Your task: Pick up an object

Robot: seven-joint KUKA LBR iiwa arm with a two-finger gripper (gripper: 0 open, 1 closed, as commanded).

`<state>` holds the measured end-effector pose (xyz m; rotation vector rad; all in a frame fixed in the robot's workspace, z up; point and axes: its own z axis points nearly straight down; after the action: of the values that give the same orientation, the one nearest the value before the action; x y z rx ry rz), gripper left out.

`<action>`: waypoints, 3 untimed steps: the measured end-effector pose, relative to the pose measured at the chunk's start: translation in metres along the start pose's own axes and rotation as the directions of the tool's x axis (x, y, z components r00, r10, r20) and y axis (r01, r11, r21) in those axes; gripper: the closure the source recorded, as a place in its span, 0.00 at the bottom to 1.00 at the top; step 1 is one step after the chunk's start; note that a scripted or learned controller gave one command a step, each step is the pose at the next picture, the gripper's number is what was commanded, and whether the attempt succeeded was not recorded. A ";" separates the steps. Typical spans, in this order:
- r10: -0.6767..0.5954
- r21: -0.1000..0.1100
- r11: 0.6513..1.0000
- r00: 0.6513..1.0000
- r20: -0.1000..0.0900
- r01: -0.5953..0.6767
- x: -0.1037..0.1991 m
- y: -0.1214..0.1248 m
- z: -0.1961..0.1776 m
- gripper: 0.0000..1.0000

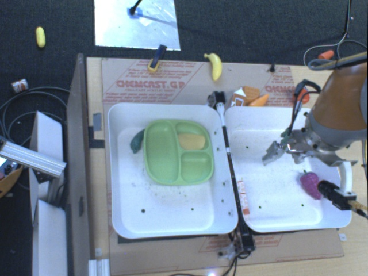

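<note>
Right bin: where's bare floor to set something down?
Right bin: the floor is bare from the centre divider across the left and lower-middle. It's crowded at the right, where the gripper hangs above a purple object. In the left bin, the green tray leaves a bare strip along the front.
</note>
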<state>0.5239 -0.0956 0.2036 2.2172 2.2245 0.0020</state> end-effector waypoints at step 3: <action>-0.002 -0.009 1.000 1.000 0.004 0.002 -0.112 0.081 -0.066 0.00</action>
<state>0.6052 -0.2069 0.2696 2.2088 2.2194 0.0078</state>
